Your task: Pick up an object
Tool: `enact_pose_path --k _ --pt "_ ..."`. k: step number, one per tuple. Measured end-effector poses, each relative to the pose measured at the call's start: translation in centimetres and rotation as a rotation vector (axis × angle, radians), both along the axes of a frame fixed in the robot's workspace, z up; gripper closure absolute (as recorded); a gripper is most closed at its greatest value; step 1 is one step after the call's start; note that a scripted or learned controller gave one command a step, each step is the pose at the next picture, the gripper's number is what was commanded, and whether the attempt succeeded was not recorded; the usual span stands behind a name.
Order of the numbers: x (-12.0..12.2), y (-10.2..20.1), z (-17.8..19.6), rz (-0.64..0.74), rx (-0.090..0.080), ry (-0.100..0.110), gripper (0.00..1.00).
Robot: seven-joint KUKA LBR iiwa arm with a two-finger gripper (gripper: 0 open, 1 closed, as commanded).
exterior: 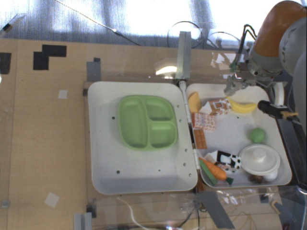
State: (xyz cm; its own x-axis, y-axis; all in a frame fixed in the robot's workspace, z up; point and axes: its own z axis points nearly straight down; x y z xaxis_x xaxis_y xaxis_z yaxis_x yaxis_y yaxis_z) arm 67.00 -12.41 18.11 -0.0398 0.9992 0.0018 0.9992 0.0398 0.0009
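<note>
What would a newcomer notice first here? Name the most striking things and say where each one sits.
The green divided plate stands out first, lying alone in the left bin. Next comes the crowded right bin: a banana at the back, a green ball to the right, a white lidded pot and a carrot at the front. The gripper hovers above the back edge, near the banana.

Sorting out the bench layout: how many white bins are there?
2. The left bin holds a green divided plate; the right bin holds the small objects, under the gripper.

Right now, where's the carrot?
The carrot lies in the right bin, at its near-left corner, beside the black-and-white toy.
</note>
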Motion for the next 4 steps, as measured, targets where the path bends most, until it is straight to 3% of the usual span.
enact_pose_path --k 1,2,3,4 --pt "0.0 -0.4 0.4 -0.005 -0.003 -0.005 0.0" --pt "-1.9 1.5 -5.3 -0.099 -0.005 -0.019 0.0" --pt "-2.7 1.3 -6.1 -0.197 -0.008 -0.046 0.0" --pt "-4.0 0.5 -7.1 -0.354 0.001 -0.058 0.0"
